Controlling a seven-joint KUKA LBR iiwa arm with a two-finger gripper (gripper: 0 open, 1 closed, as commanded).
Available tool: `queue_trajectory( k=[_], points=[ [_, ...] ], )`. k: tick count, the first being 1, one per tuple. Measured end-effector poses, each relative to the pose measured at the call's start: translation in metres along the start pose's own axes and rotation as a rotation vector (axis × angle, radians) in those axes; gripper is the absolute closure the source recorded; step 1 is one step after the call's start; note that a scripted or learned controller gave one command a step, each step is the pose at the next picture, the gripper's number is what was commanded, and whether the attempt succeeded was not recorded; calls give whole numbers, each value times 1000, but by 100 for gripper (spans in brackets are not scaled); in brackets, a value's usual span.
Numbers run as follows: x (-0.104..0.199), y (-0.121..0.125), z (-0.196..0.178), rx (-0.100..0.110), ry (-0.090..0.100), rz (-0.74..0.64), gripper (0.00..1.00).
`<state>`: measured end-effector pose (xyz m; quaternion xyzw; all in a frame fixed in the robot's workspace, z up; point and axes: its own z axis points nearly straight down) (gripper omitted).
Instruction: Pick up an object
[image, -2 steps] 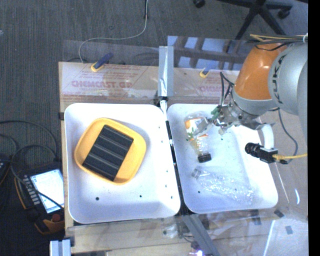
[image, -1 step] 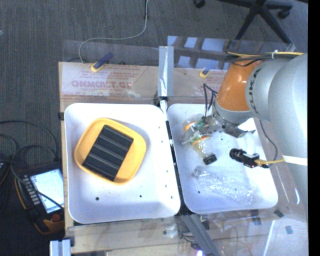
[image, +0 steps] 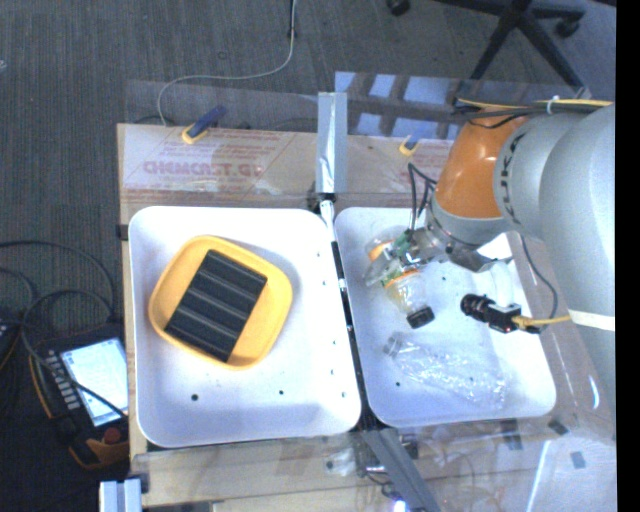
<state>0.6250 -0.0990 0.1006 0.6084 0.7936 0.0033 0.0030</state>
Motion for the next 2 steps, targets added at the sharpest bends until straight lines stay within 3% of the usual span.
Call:
queue_trajectory(
  k=[1, 2],
  points=[
    [0, 0, -8, 2, 1, 1, 100],
    [19, 51, -83, 9, 1, -68, 100]
  ],
)
